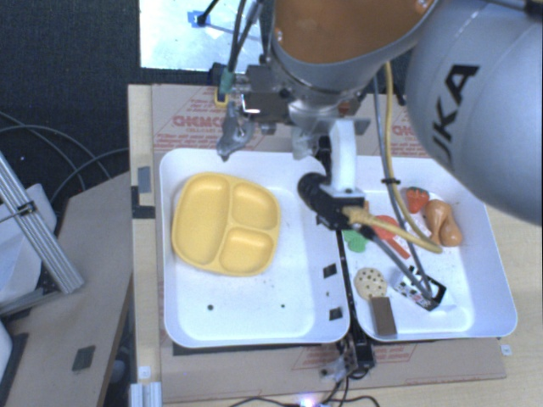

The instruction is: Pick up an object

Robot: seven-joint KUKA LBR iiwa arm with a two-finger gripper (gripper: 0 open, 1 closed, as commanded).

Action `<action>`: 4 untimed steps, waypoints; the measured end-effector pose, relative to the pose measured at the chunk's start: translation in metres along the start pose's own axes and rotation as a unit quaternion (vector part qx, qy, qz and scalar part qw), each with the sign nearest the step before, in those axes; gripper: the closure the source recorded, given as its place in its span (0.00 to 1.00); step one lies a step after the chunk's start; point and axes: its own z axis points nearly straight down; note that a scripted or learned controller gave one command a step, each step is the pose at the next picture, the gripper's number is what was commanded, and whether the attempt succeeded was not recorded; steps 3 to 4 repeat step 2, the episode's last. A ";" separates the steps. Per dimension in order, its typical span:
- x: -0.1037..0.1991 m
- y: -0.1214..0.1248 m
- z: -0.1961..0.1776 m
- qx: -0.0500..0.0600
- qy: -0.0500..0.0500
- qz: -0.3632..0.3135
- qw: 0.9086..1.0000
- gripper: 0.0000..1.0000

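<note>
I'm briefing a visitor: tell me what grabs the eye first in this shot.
The big grey KUKA arm with its orange band fills the top right, its gripper hanging over the left bin's far edge. In that bin lies a yellow divided plate; small toy foods, including a cookie, sit in the right bin.

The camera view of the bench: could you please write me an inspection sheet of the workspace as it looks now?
Surface: two shallow white bins side by side, left bin and right bin, on a cardboard sheet.
Job's things: yellow divided plate in the left bin; in the right bin a cookie, brown pear-shaped item, orange-red piece, green piece, tongs and a grey-brown block.
Clutter: nothing seen.
Grippers: gripper hangs over the left bin's far rim, nothing visibly between its fingers.
Cables: yellow cable down from the arm; dark wires at left.
Surroundings: aluminium frame at left.
</note>
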 end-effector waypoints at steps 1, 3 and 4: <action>0.001 -0.026 -0.066 0.003 0.000 -0.001 1.000 0.00; 0.001 -0.025 -0.073 0.005 -0.001 -0.004 1.000 1.00; 0.001 -0.025 -0.073 0.005 -0.001 -0.004 1.000 1.00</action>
